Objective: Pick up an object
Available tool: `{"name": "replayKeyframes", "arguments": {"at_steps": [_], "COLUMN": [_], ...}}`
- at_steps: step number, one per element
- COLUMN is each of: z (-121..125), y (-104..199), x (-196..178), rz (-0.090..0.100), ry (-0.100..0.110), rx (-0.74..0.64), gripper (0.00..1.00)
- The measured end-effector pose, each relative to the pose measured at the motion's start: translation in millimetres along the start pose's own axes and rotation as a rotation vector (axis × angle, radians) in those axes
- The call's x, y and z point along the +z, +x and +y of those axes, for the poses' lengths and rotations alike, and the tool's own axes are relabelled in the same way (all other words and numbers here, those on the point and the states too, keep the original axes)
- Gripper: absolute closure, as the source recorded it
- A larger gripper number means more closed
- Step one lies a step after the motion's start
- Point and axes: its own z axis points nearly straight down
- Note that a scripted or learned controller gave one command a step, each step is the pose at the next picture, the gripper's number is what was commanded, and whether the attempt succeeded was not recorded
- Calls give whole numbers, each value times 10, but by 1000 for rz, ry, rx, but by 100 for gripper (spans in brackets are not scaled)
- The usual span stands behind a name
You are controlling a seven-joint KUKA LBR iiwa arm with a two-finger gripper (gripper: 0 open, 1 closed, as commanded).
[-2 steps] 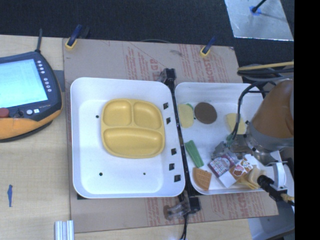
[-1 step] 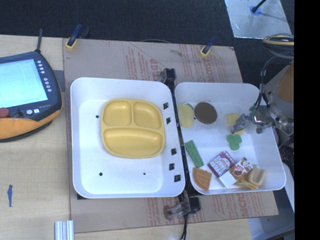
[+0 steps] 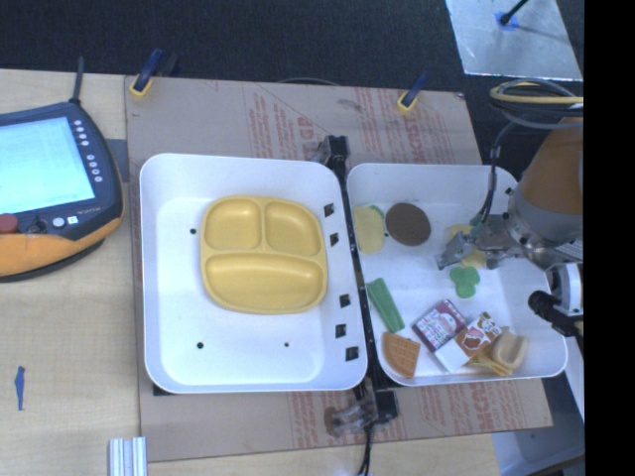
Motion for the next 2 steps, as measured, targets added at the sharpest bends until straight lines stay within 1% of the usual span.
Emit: {"name": "replayKeyframes", "arguments": {"at_steps": [1,2], "z": [-305,-287], "y": [278,252], "x": [-10,-124], "rz": [2,-2], "ry": [3,-1], "rx": [2,2], "gripper": [0,100]}}
